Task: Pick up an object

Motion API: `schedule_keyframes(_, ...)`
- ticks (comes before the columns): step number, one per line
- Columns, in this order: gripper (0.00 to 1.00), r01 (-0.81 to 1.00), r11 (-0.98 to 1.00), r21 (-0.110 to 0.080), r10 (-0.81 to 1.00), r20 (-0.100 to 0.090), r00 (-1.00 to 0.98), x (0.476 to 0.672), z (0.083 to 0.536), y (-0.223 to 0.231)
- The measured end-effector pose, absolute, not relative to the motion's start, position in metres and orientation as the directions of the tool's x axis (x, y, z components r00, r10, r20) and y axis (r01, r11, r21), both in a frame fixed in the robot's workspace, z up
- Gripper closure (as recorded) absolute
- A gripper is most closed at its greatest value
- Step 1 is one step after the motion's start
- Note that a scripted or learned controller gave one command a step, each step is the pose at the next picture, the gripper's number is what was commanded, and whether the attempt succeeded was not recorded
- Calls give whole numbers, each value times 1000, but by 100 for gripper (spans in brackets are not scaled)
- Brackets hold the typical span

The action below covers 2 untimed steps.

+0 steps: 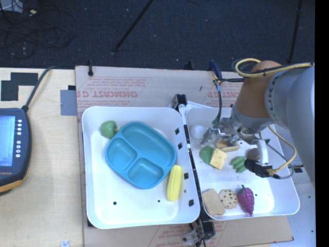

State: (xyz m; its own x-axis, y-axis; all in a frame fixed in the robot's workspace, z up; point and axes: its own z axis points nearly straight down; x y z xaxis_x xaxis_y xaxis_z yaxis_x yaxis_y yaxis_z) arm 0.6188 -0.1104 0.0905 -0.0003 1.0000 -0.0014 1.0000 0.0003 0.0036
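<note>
My gripper [222, 137] is low inside the right bin [288, 202], under the orange band of the wrist. Just below it lie a yellow cheese wedge [219, 159] and a green leafy piece [206, 153], which touch each other. A white egg [197, 131] rests to the gripper's left near the bin's wall. A green pepper [238, 162] and a brown piece [253, 153] lie to its lower right. No object shows lifted off the bin floor.
Purple grapes [247, 199], a cookie [227, 198] and a bread slice [212, 203] sit at the right bin's front. The left bin [97, 210] holds a blue divided plate [140, 154], a green ball [108, 129] and a corn cob [174, 182]. A pendant [11, 143] lies far left.
</note>
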Motion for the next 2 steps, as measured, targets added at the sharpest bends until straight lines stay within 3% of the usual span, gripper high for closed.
schedule_keyframes(1,0,1000,-1,4,1000,-4,1,646,90,-173)
schedule_keyframes(2,0,1000,-1,6,1000,-4,1,645,181,-207)
